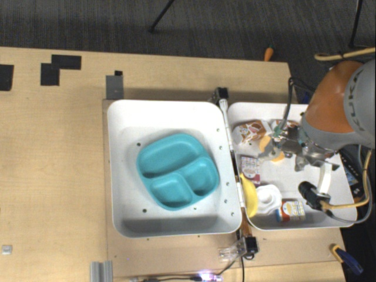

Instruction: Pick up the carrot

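Carrot [278, 155], as far as I can make out, is the small orange piece lying in the right-hand bin [338, 219], just left of the gripper [281, 141] and partly under the metal of it; it may well be something else orange, since the wrist covers most of that patch. Its long axis I cannot read from here. Whether the hand is apart or together I cannot tell either, because the grey arm [343, 107] with its orange band hangs right over it.

So the move turns on a short reach: the orange piece sits close below and slightly toward the bin's near side from the tool, not off across the bench.

Around it the bin is crowded. A printed packet [249, 132] lies toward the far-left corner, glossy and crinkled. A smaller packet [250, 168] lies just nearer. A yellow banana [249, 196], smooth and curved, rests along the left wall, touching a white bottle [268, 197]. A small carton [291, 210] with a red patch lies beside that.

The left bin [126, 222] holds a teal divided plate [176, 170], hard matte plastic with rounded compartments, well apart from the tool.
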